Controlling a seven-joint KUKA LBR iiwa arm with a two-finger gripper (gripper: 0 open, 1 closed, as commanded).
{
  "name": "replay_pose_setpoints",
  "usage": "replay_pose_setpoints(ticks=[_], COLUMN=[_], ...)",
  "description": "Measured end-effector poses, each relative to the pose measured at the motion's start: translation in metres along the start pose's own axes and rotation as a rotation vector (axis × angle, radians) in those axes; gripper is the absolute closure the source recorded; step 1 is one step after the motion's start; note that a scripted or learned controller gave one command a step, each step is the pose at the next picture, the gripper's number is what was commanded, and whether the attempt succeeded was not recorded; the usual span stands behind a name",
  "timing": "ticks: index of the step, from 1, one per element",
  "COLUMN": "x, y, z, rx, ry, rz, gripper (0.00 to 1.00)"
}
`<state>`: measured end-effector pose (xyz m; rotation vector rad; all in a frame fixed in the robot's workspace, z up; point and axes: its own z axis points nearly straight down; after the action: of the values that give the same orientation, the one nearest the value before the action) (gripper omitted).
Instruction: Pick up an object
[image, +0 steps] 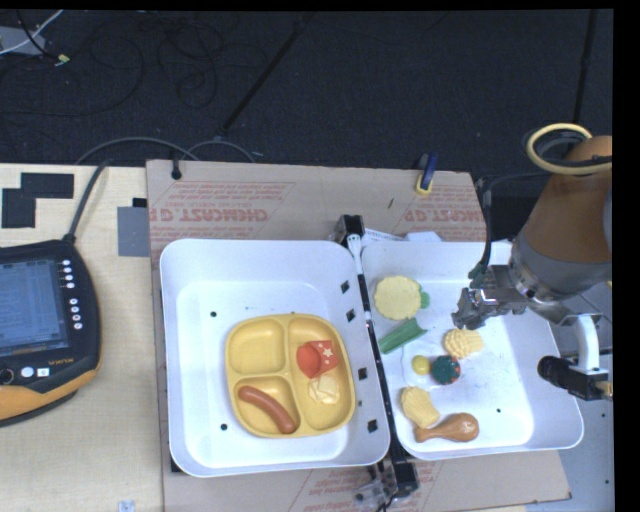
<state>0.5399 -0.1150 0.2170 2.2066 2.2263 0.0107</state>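
My gripper (473, 308) hangs over the middle of the right bin (535, 410), just above and left of a yellow corn piece (463, 344). Nothing shows in its grasp. Around it in that bin lie a round yellow-green food piece (398, 296), a green stick (400, 335), a small yellow ball (421, 366), a dark teal ball (446, 371), a ridged yellow piece (419, 405) and a tan drumstick (450, 430).
The left bin (200, 300) holds a yellow divided plate (255, 350) with a sausage (267, 408), a red piece (316, 357) and a cream piece (323, 390). A teach pendant (40, 320) lies on the bench at far left. Cardboard (300, 205) lies under both bins.
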Motion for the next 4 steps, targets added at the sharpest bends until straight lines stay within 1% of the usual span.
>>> replay_pose_setpoints(ticks=[1,2,3,4], x=[0.110,0.168,0.187,0.187], y=[-0.005,-0.004,-0.052,-0.051], z=[-0.075,-0.068,-0.142,-0.147], rx=[0.005,0.013,0.010,0.017], ry=[0.005,0.001,0.002,-0.002], rz=[-0.004,0.003,0.006,0.002], gripper=[1.00,1.00,1.00,1.00])
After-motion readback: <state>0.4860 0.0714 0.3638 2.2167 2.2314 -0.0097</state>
